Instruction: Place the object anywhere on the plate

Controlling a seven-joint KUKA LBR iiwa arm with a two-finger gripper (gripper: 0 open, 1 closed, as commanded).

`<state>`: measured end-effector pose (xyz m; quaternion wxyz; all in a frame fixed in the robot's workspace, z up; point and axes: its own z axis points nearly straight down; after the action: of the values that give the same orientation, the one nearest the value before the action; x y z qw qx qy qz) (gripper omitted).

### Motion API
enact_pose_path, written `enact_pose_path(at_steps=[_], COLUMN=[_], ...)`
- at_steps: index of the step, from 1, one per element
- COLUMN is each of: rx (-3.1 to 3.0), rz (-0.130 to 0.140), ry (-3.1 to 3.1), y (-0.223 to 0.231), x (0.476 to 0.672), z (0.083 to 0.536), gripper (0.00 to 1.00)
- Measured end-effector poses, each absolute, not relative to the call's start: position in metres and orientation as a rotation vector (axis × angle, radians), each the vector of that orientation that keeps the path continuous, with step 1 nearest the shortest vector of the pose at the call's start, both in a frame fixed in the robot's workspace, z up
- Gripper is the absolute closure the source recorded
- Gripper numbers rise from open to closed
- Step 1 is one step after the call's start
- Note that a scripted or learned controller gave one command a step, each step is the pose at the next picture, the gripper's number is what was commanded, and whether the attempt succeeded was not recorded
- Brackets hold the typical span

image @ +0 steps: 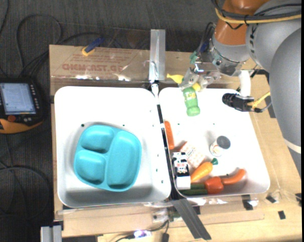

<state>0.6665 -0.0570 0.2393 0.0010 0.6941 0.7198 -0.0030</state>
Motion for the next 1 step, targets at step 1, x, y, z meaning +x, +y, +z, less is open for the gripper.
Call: enact_pose_path(at_steps=[1], rx=[1.926], rz=[-0.003], ry=[2.487], y=[0.0131], x=[0.5993], z=[0.1821], gripper=[1.0])
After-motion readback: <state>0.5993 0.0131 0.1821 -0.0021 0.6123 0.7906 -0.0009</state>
